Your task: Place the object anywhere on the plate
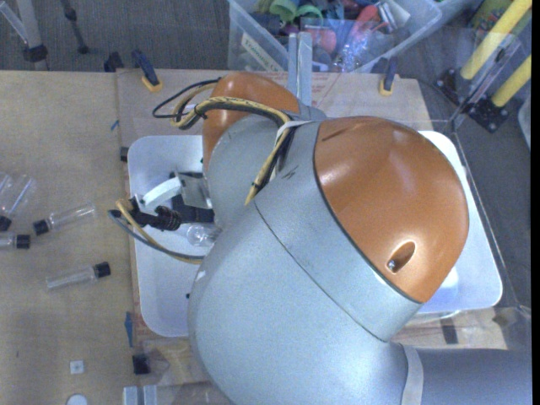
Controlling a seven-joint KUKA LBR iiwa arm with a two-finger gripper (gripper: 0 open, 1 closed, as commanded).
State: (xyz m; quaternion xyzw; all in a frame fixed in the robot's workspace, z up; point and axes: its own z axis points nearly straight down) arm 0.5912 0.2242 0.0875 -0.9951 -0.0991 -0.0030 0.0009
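My grey and orange arm (337, 251) stretches from the lower right across both bins and covers most of them. Its wrist end hangs over the left white bin (152, 294), and my gripper (192, 202) sits low inside that bin, mostly hidden behind the arm's body. A small clear, glassy object (199, 236) lies on the bin floor just below the gripper. Whether it touches the gripper I cannot tell. Of the right bin (488, 270), a strip of rim and wall shows past the orange band.
Clear vials with black caps (74, 218) (78, 274) lie loose on the wooden bench left of the bins. A clear tub of colourful toys (337, 15) stands behind the bench. Blue clamps (149, 74) grip the board's far edge.
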